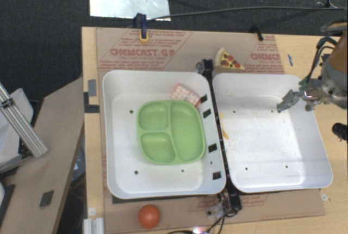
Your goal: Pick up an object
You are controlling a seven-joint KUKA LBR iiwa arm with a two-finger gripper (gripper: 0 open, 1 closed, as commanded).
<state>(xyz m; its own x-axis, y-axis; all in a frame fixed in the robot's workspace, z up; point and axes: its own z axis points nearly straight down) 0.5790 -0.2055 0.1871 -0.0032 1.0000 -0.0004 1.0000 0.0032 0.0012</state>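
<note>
2 bins (pixel 163 186) side by side. Green divided plate (pixel 171 131) lies flat in left bin: rigid, light, likely slippery plastic; grasp at raised rim. Gripper (pixel 286 102) hovers over right bin's far-right area; finger state undeterminable.

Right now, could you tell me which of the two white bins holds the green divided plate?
The left bin holds the green divided plate. The right bin sits beneath the gripper instead.
</note>
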